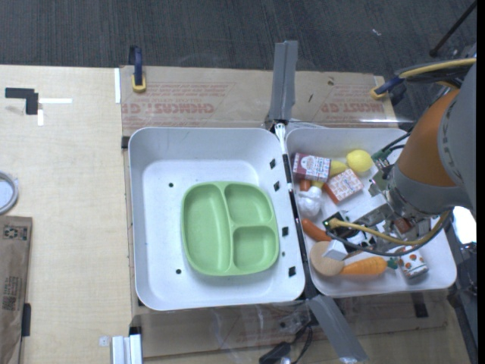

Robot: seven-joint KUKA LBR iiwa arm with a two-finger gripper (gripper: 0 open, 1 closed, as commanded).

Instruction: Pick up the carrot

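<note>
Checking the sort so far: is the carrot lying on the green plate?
No, the carrot lies in the right bin, while the green plate sits in the left bin.

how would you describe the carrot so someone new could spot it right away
Look in the right white bin, along its near edge below the gripper. The carrot lies flat there, beside a tan round piece; it is the long orange tapered thing with a green end.

Hidden or unclear: my gripper (pixel 394 226), buried under my own wrist and cables so its state can't be read; the far right of the right bin (pixel 447 275), behind my arm; the tape roll (pixel 4 194), cut by the left edge; labels on the small boxes (pixel 327 174), too small to read.
</note>
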